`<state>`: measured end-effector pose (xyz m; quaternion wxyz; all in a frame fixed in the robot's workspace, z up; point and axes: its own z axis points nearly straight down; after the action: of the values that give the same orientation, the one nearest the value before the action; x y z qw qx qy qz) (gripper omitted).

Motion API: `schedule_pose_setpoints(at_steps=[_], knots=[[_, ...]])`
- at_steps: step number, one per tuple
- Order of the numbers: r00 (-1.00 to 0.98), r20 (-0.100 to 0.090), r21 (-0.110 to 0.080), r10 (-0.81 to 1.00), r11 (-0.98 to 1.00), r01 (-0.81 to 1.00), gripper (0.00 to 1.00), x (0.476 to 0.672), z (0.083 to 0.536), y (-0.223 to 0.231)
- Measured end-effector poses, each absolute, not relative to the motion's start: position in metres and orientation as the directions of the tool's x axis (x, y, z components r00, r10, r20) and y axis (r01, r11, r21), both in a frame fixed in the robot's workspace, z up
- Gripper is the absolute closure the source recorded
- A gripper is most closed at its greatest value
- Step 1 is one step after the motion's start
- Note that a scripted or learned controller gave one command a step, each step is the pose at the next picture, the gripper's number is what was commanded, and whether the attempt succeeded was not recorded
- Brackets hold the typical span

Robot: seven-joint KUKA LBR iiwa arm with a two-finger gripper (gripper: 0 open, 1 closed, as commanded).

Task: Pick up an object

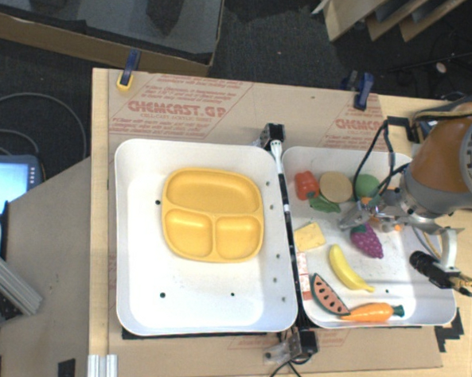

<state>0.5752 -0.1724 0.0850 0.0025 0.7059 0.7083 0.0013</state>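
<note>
I hung my claw (363,218) low over the purple grapes (367,241) mid right bin (443,314), its spread unreadable to me; next needed a straight descent and squeeze.

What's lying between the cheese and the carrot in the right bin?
In the camera view, the banana and the watermelon slice lie between the cheese and the carrot.

Red print reading "CHEMCAST GP" runs across the brown protective sheet (225,103) covering the table, repeated partly at right.
</note>
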Motion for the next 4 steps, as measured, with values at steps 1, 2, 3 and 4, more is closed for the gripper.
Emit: schedule_pose_setpoints(at_steps=[1,2,3,4], knots=[[-0.001,-0.001,0.004,1.000,0.001,1.000,1.00,0.573,0.095,-0.173],[-0.003,0.002,-0.002,1.000,0.003,1.000,1.00,0.537,0.085,-0.114],[0.003,-0.006,0.003,1.000,-0.002,1.000,0.00,0.538,0.085,-0.120],[-0.003,-0.007,0.007,1.000,0.003,1.000,0.00,0.629,0.086,-0.106]])
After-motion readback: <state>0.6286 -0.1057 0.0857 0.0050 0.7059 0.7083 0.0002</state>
